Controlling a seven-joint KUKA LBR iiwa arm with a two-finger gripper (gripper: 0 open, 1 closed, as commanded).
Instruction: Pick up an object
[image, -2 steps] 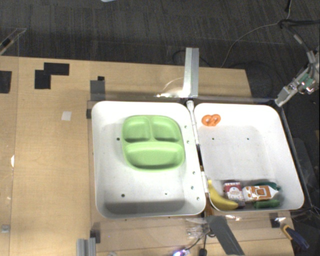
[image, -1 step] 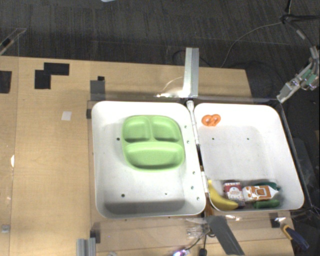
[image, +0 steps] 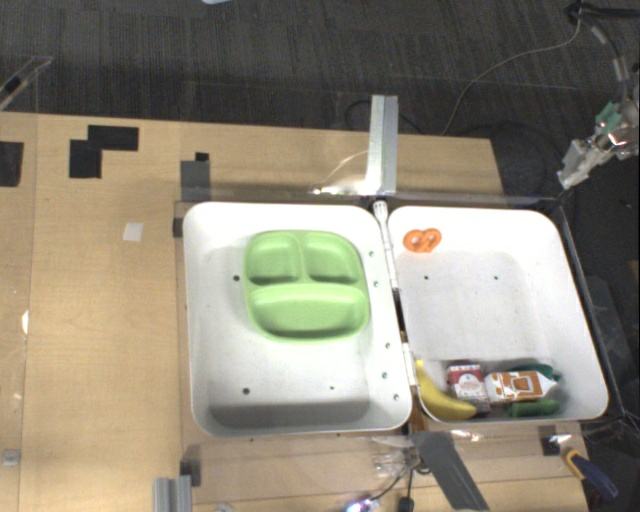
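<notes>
End effector (image: 590, 155) beyond right bin (image: 500, 300)

Green divided plate (image: 304, 282) in left bin (image: 215, 330); orange pretzel (image: 422, 240), banana (image: 438, 397), cartons (image: 505, 384) in right bin (image: 540, 260).

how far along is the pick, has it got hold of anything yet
Nothing looks picked yet. The green tray lies flat in the left bin. The orange pretzel sits near the right bin's far left corner, and the banana, small carton and other pieces lie along its near wall. Nothing is in hand, so choosing, gripping and lifting an object all remain.
</notes>
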